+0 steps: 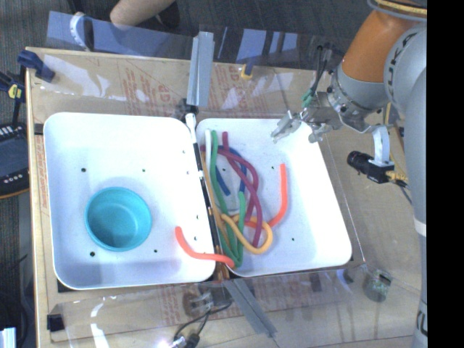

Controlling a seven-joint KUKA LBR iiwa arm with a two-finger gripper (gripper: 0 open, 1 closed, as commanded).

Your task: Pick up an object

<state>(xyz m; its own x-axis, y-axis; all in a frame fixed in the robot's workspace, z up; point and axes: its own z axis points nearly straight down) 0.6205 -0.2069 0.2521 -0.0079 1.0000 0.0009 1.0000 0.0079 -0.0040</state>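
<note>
My fingers (299,127) hang spread apart and holding nothing over the far right corner of the right bin (330,230), above bare white floor. What I can pick lies mostly toward that bin's left side: a tangle of soft ropes, with a purple rope (246,172) looping over a blue one (223,182), a green rope (214,187) running along the left wall, a yellow rope (254,243) curled at the near end, and an orange rope (281,198) bending out alone on the right of the heap. That free orange stretch looks like my best target, since it has bare floor on both sides. I should come down straight over its upper length, fingers set across the rope, not along it, and close only once both tips straddle it. The teal bowl (119,218) in the left bin (65,143) and the coral rope (194,248) draped over the divider are further off and seem harder to take.
</note>
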